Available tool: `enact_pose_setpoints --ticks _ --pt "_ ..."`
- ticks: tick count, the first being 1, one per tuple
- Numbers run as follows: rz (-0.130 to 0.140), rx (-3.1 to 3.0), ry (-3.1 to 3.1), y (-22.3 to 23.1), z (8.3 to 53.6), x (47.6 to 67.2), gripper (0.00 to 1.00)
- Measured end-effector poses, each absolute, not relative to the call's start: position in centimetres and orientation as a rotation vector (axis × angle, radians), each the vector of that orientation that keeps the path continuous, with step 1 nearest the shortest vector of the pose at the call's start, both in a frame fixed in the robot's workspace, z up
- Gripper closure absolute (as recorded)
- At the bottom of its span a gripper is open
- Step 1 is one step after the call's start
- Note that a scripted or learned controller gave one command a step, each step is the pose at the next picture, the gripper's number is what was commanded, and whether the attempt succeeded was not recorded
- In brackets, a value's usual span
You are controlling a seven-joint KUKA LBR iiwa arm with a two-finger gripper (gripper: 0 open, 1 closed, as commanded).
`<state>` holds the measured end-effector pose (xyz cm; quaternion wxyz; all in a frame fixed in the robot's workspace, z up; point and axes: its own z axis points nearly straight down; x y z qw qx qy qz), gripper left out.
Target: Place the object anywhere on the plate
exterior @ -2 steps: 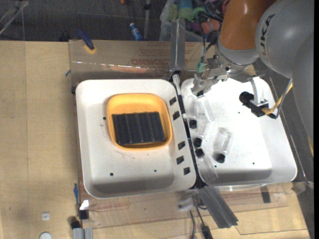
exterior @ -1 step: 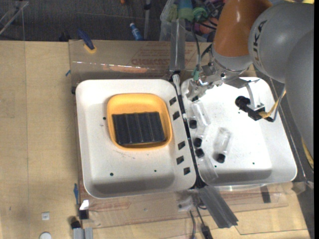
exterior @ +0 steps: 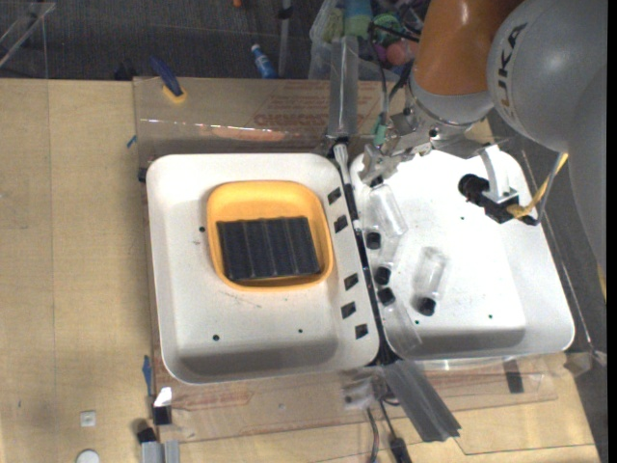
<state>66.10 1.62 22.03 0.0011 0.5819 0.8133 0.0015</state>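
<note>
On my screen the wooden worktop [exterior: 67, 258] is bare along its left side. The left bin [exterior: 183, 336] comes next, with the yellow plate [exterior: 220, 203] sitting in its middle, a little toward the far wall. The black slab [exterior: 268, 247], ribbed along its top, lies flat on the plate and inside its rim. White floor is open all round the plate, widest along the near wall.

A row of small black tabs [exterior: 349, 283] lines the shared edge where the two bins meet.

Just over that edge, in the right bin [exterior: 501, 302], a few small black caps [exterior: 383, 276] lie close to the left wall. A clear bottle [exterior: 388, 212] lies beside them toward the far left corner. A second clear bottle [exterior: 429, 270] sits nearer the middle, with a dark cap at its near end.

The gripper [exterior: 393, 149] hangs over the far left corner of the right bin, near the first bottle. I cannot tell whether it is released or clenched, and I see nothing held in it. The arm crosses the far right corner above the bin. The right half of that bin's floor is open.
</note>
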Motion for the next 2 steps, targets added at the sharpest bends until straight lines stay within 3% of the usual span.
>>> enact_pose_setpoints --ticks 1,2 --pt "-0.001 1.726 2.627 0.54 18.49 66.66 1.00" --pt "0.000 1.726 2.627 0.53 18.51 66.67 0.00"
